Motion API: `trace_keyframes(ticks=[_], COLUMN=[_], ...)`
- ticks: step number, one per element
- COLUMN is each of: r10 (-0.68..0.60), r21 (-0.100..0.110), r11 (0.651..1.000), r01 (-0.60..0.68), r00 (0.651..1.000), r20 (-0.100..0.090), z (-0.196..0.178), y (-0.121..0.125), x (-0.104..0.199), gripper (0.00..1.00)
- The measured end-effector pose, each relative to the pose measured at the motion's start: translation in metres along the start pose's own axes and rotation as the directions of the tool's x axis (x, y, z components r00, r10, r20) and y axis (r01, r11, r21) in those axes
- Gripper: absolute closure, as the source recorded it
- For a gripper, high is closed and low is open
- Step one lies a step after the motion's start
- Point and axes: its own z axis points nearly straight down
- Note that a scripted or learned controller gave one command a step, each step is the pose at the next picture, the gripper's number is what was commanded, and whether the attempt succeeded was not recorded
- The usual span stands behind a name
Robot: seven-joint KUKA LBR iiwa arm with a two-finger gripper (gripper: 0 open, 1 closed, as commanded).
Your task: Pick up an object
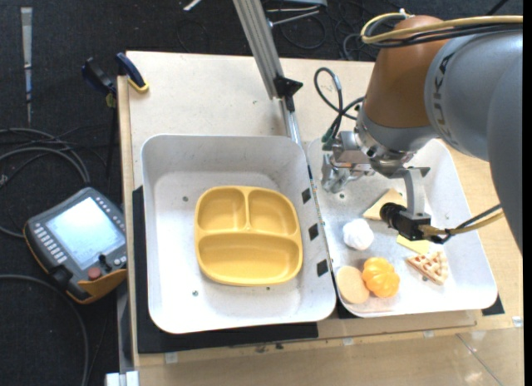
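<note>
Your gripper (339, 178) over right bin (465, 284), 10 o'clock corner; open or closed, cannot tell. White ball (358, 234) at its 5 o'clock. Yellow tray (248, 236) in left bin (166, 210).

Yellow tray (248, 258), white ball (358, 234) — orange pumpkin (381, 277).

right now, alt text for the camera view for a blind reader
The gripper hangs over the right bin's far left corner; a white ball, an orange pumpkin and a waffle piece lie nearer its front. A yellow divided tray sits in the left bin.
</note>
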Motion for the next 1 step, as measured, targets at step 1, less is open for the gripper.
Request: trace_keyframes(ticks=[1], r10=[0.000], r21=[0.001], r11=[1.000], r01=[0.000], r00=[1.000], r20=[0.001], z=[0.0021], y=[-0.0197], x=[0.0469], gripper=[1.00])
